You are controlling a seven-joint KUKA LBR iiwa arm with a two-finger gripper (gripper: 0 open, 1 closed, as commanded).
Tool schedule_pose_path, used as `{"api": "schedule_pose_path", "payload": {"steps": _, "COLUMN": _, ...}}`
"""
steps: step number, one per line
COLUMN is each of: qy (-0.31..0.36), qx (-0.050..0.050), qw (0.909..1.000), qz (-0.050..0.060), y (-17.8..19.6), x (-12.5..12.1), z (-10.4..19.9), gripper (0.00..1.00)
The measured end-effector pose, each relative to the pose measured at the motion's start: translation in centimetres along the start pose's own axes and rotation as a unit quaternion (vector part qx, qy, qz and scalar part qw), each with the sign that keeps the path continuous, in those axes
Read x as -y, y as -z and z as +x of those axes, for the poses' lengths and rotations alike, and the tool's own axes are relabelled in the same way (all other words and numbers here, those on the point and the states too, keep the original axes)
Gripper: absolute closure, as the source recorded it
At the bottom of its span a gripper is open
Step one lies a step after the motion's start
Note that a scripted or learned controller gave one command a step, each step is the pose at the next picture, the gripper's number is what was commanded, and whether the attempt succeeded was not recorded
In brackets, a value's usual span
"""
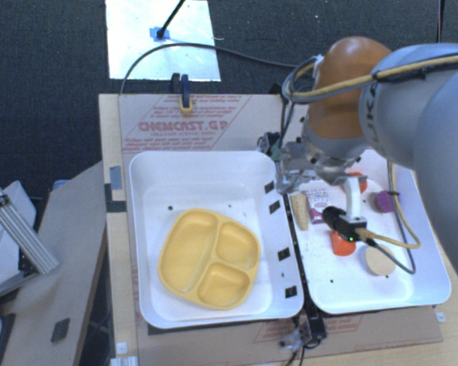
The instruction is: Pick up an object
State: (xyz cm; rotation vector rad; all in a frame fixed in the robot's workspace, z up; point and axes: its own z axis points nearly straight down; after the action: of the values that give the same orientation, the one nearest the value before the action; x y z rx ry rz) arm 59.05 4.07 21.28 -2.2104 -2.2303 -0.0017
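Two shallow white bins sit side by side at the centre of the frame. The left bin [161, 181] holds one item, a yellow divided plate [209, 258], lying flat in its lower half and well apart from the gripper.

The gripper [291, 180] hangs over the dividing wall between the bins, at the upper left corner of the right bin [416, 281]. The wrist housing above masks it, so whether it is open or closed cannot be told. No object can be seen held in it.

The nearest candidate for pickup is judged to be the tan cone [299, 212]. It lies in the right bin against the left wall, just below the gripper in the frame. Its long axis runs nearly top to bottom of the frame, parallel to the dividing wall. The coming move therefore calls for a short travel toward the bottom of the frame, followed by a descent, with the jaws closing across the cone's narrow width.

A pink packet [317, 204] lies just right of the cone and may obstruct the grasp. Further right lie an orange object [341, 244], a beige disc [380, 262] and a purple object [383, 202].
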Motion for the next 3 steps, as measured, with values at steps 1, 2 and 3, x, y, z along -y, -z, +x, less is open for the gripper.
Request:
{"api": "schedule_pose_path", "payload": {"steps": 1, "qy": 0.001, "qx": 0.0, "qw": 1.0, "qz": -0.001, "y": 1.29, "x": 0.52, "z": 6.23, "gripper": 1.0}}
{"api": "schedule_pose_path", "payload": {"steps": 2, "qy": -0.002, "qx": 0.0, "qw": 1.0, "qz": -0.001, "y": 1.83, "x": 0.54, "z": 6.49, "gripper": 1.0}}
{"api": "schedule_pose_path", "payload": {"steps": 3, "qy": -0.001, "qx": 0.0, "qw": 1.0, "qz": 0.0, "y": 2.05, "x": 0.57, "z": 6.89, "gripper": 1.0}}
